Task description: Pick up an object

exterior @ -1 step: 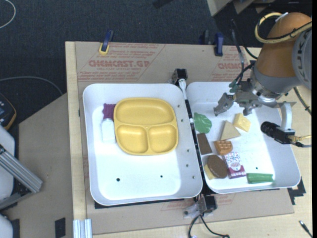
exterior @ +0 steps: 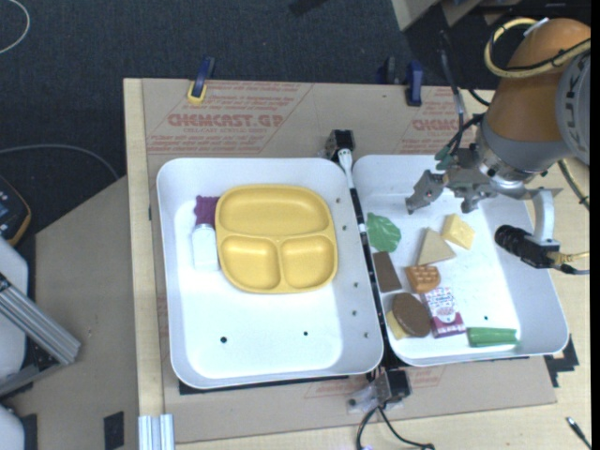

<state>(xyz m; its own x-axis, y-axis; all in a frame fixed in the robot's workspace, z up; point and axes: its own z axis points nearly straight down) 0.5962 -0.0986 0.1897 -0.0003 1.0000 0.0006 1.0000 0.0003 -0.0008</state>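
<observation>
Faintly, the bench [exterior: 281,111] reads "CHEMCAST GP". One yellow tray [exterior: 277,235] fills the left bin [exterior: 178,251]. The hand [exterior: 448,191] hovers open, empty

In the right bin [exterior: 525,331] lay a green leaf [exterior: 383,232] at ten o'clock, two pale yellow cheese wedges [exterior: 448,240] near centre, a waffle square [exterior: 423,277] below them, a brown cookie [exterior: 410,313] at seven, and a green stick [exterior: 492,337] at five.
</observation>
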